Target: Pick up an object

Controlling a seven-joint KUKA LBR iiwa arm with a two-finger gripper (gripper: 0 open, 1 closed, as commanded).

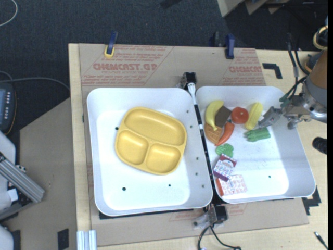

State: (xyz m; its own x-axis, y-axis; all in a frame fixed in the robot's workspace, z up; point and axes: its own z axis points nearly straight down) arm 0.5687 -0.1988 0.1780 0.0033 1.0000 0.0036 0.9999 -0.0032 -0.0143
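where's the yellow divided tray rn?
The yellow divided tray lies in the left bin, roughly centred, across the divider from the toy food.

Fixed high above the bench (156,61), looking down at a slant from a middling distance, taking in both white bins side by side, left bin (104,139) and right bin (291,160), with dark floor beyond the far edge.
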